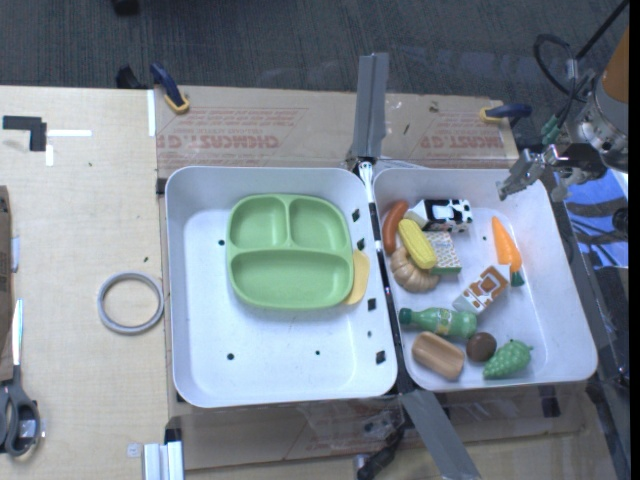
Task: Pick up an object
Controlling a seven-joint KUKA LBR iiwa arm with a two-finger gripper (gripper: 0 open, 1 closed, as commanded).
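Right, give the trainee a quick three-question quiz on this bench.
1. True or false: the green divided plate lies in the left bin.
2. Which toy lies nearest the gripper? A carrot B grapes C green bottle
3. Fill in: the corn cob rests on the ____.

Key
1. True
2. A
3. Croissant

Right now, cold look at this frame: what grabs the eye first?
The green divided plate in the left bin, alone on white. Then the toy-food clutter in the right bin: corn, carrot, green bottle, grapes. The gripper hangs over that bin's top right corner.
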